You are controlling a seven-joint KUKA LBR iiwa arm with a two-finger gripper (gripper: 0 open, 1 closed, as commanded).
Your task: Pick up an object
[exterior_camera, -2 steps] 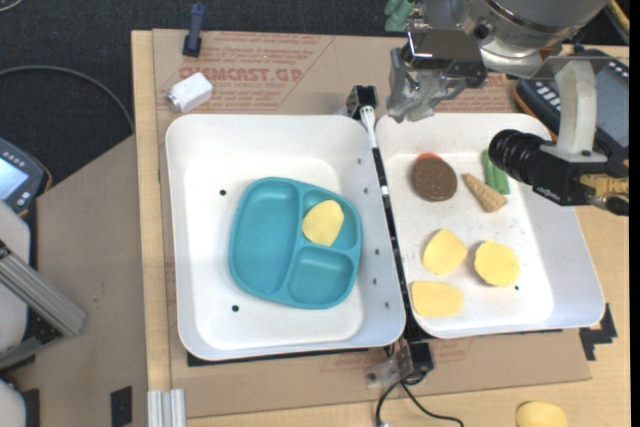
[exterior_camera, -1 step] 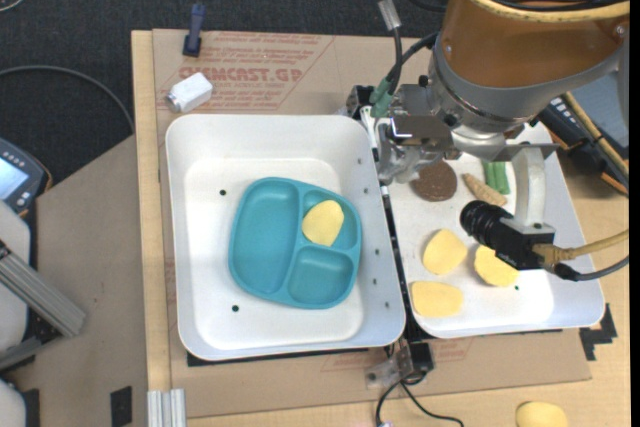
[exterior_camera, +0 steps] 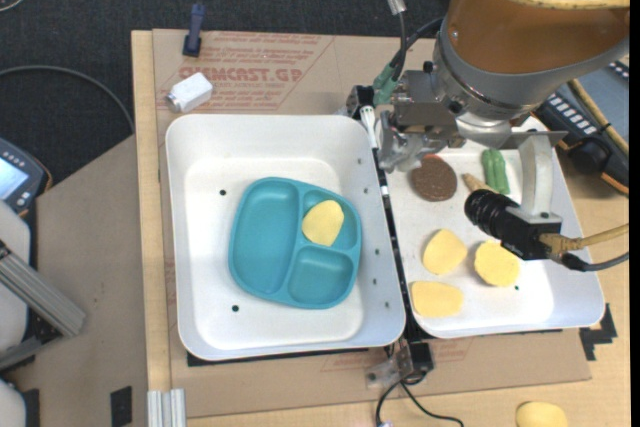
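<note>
On the cardboard (exterior_camera: 290, 65) behind the bins you can read red print, perhaps "SUNCAST", though the first letters are faint. In the left bin (exterior_camera: 200, 215), a teal divided plate (exterior_camera: 265, 235) holds a yellow slice (exterior_camera: 322, 222) in its upper right compartment. In the right bin (exterior_camera: 540, 300), the gripper (exterior_camera: 398, 147) hangs just beside a brown disc (exterior_camera: 434, 181), near a green piece (exterior_camera: 495, 170) and three yellow chunks (exterior_camera: 444, 251); you cannot tell whether it is open or closed.
</note>
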